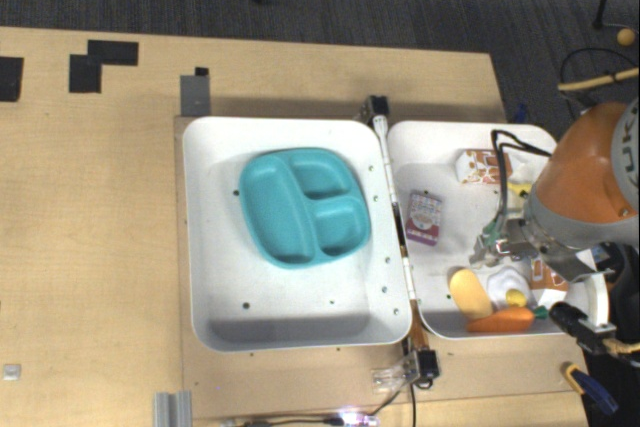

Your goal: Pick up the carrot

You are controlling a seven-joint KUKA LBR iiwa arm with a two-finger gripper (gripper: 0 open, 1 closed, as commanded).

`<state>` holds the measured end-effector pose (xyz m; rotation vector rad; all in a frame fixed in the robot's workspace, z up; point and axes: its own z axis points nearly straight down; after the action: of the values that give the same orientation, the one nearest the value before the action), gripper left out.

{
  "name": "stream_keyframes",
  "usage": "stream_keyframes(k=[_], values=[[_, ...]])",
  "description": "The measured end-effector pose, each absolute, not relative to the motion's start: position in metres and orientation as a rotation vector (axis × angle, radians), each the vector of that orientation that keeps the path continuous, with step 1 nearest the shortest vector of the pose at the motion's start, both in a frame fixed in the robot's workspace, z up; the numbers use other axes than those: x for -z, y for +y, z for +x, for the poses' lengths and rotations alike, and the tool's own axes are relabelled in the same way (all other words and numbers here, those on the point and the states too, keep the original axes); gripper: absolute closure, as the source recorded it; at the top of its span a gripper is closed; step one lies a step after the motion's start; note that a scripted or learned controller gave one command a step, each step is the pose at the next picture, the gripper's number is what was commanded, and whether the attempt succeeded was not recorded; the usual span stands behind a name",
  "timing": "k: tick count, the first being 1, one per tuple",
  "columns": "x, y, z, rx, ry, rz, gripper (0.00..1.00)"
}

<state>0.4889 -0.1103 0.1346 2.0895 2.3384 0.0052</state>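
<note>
Camera view: carrot point(500, 320) is lying along the near wall of the right bin point(432, 215), just beside a yellow item point(468, 290). Gripper point(497, 248) is hanging over that bin w/ nothing btwn its tips; can't tell how it's set. Teal tray point(303, 205) is sitting in the left bin point(215, 245).

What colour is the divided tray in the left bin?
Teal, a divided plastic tray; clearest in the camera view.
</note>
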Motion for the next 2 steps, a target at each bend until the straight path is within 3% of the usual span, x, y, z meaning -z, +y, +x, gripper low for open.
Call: stream_keyframes(k=[1, 2], values=[[-0.134, -0.110, 0.489, -0.005, 2.339, 2.089, 0.00], [-0.088, -0.106, 0.490, -0.006, 2.526, 1.860, 0.00]])
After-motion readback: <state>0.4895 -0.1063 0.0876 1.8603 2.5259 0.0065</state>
